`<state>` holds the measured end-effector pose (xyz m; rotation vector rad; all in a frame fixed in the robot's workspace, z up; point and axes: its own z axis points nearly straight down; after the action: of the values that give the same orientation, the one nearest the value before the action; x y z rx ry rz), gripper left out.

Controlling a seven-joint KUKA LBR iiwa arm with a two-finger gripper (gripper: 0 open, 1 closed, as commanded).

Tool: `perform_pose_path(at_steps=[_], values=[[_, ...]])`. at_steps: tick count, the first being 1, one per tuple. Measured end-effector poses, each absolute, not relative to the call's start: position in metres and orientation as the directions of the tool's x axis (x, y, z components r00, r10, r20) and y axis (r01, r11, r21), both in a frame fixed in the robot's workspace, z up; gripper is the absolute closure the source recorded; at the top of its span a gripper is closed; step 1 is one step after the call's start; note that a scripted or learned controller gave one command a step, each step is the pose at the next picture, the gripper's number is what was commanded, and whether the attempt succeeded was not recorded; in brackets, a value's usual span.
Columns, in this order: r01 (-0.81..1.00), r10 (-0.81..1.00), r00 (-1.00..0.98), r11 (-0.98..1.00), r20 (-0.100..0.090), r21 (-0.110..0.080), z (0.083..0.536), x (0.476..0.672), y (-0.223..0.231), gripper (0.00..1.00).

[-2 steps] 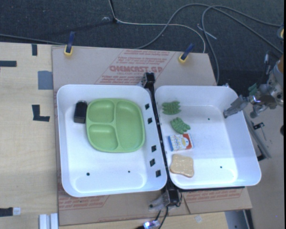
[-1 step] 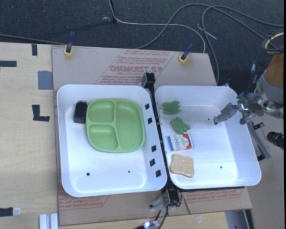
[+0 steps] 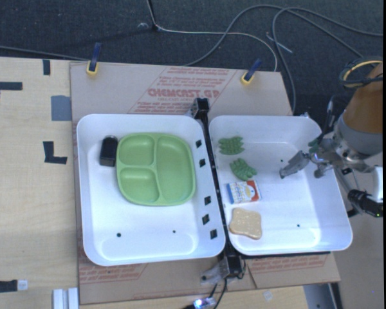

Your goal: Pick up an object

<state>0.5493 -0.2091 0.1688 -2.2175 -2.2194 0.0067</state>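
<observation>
**Hand over right bin, nothing held**

Candidate object: small printed card, flat, long axis roughly left-right, left of the hand and slightly nearer the camera. Green leafy pieces lie just beyond the card; toast slice just below it. The hand's fingers look nearly closed, nothing between them.

Two shallow white bins side by side on a cardboard sheet w/ red print, held by two yellow-and-blue clamps: one at back left, one at back right. Left bin, right bin, rims touching at centre. Counter is pale wood w/ black tape marks. Dark carpet behind, cables trailing over it.
</observation>
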Motion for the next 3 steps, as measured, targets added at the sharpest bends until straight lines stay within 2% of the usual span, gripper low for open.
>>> perform_pose_path(at_steps=[1, 2, 3], values=[[1.000, 1.000, -0.001, 0.001, -0.001, -0.005, 0.121, 0.555, -0.213, 0.00], [1.000, 1.000, -0.003, 0.003, -0.001, -0.002, 0.134, 0.556, -0.213, 1.00], [1.000, 1.000, 0.000, 0.000, -0.002, 0.004, 0.190, 0.551, -0.220, 1.00]])
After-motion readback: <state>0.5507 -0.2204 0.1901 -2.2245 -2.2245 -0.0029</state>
